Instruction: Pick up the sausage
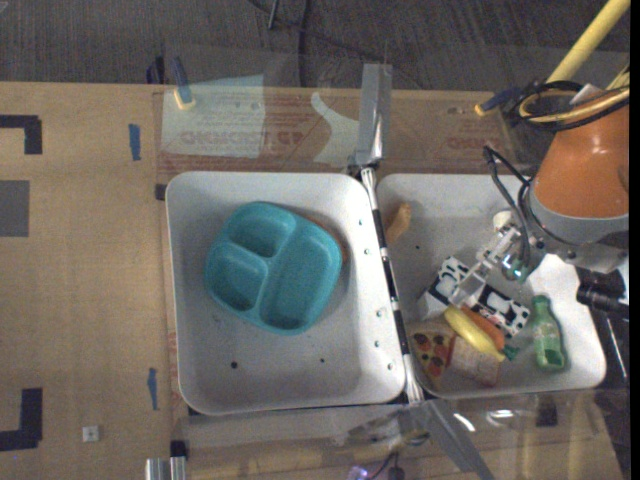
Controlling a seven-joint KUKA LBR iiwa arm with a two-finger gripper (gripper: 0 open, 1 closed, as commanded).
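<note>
A small tan-brown oblong piece that looks like the sausage [398, 221] lies alone in the right bin [440, 208], close to its left wall. My gripper [488, 273] hangs over the middle of that bin, to the right of the sausage, in front of it and well apart from it. It hovers above a black-and-white patterned item [449, 277]. The view shows nothing held in it. The grey arm with its orange band [590, 168] reaches in from the right.
At the right bin's front lie a yellow banana [473, 330] on a red-orange piece, a pizza slice [431, 349], a brown block [478, 362] and a green bottle [546, 334]. A teal divided plate [273, 266] sits in the left bin [200, 368]. Cables hang at the upper right.
</note>
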